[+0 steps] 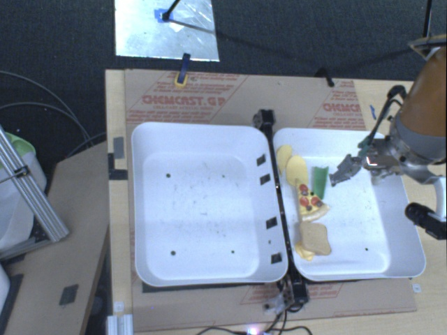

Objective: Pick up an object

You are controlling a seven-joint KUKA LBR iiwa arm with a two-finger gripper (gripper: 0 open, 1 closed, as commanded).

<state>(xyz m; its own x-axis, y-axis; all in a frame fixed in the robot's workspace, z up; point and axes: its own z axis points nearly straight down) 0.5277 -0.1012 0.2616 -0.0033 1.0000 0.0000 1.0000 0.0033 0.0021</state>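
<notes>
The right bin [377, 257] holds several toy food pieces along its left wall: a yellow banana-like piece [291, 163], a green strip [319, 180], a pizza slice [310, 202] and a tan bread-like piece [316, 240]. My gripper [341, 172] hangs over the upper middle of the right bin, just right of the green strip and above it. It points left toward the pieces, and nothing shows in its grasp. The grey arm with its orange band [426, 110] comes in from the right edge.
The left bin [202, 135] lies beside the right one, with a black clip strip [269, 180] along the shared wall. Both bins rest on a cardboard sheet [209, 96]. A metal plate [166, 18] lies on the dark floor behind.
</notes>
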